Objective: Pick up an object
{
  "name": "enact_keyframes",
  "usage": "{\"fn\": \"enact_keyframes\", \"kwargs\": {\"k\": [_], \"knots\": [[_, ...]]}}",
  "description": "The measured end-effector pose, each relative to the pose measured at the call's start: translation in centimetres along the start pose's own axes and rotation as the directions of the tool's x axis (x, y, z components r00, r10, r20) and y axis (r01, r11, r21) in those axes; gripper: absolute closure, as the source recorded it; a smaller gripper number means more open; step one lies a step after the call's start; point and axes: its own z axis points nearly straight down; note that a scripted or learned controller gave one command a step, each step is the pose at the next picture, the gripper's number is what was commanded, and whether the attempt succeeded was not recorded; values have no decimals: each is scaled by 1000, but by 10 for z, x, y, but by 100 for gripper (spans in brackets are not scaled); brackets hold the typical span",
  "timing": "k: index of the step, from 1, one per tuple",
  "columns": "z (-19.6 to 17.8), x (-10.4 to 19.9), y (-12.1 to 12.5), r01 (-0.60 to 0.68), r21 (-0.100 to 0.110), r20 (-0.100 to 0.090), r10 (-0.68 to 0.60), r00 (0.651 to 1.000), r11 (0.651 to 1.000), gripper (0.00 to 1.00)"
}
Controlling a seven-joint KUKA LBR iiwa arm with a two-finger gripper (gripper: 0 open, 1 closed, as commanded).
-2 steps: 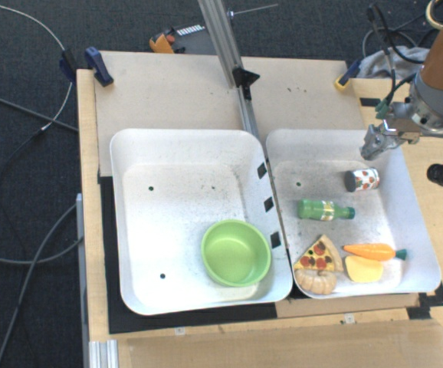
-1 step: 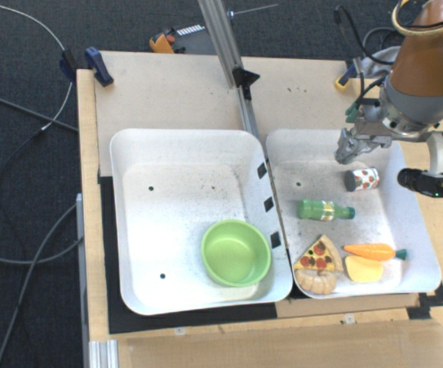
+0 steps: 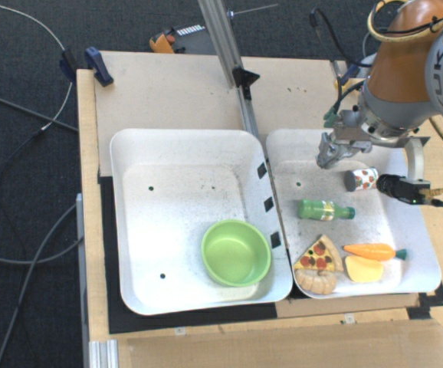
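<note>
One bottle (image 3: 325, 210) below gripper (image 3: 328, 158) (apart)

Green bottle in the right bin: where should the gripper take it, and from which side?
Grip the green bottle across its wider body, left of the yellow label band, probably coming straight down from above. It lies on its side, cap end pointing right, with open bin floor around it. The gripper hangs just above it in the right bin, so the descent looks short.
</note>
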Motion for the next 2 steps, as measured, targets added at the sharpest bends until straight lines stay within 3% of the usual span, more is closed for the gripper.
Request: {"fn": "enact_keyframes", "kwargs": {"k": [2], "knots": [[10,89,-39,0,1,0,0,1000,1000,100]]}}
